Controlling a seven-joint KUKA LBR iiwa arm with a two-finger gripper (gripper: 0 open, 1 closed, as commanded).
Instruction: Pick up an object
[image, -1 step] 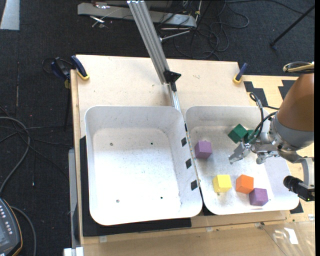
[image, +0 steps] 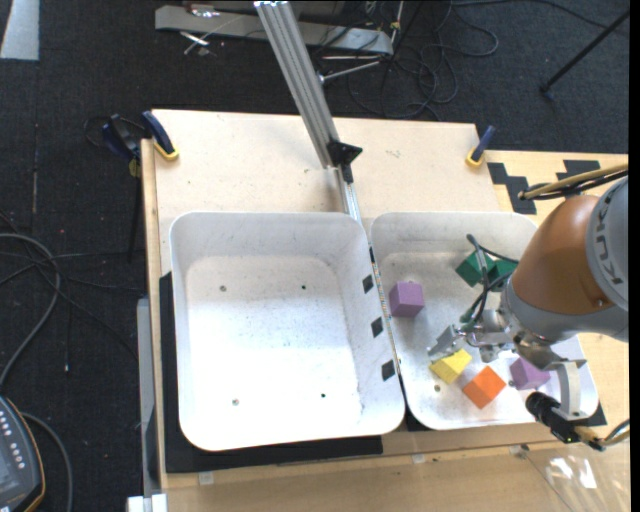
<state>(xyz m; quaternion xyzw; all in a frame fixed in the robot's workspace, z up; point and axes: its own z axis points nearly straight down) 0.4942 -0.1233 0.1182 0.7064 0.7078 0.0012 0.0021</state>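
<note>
My gripper (image: 468, 343) hangs low in the right bin (image: 420, 238), reaching in from the right under the grey and orange arm. Its silver fingers (image: 443, 346) stand open, with nothing between them. A yellow block (image: 451, 367) lies just below the gripper, close to the left fingertip. An orange block (image: 485, 386) sits beside the yellow one, toward the bin's front. Right of it, a purple block (image: 527, 375) lies partly under the arm. A second purple cube (image: 406, 297) rests alone further left. A green object (image: 480, 268) sits behind the gripper.
The left bin (image: 190, 300) stands beside the right one, their walls meeting in a ridge (image: 380, 330). A slanted metal rail (image: 305, 85) rises behind the bins. Clamps (image: 158, 137) sit at the bench's back corners.
</note>
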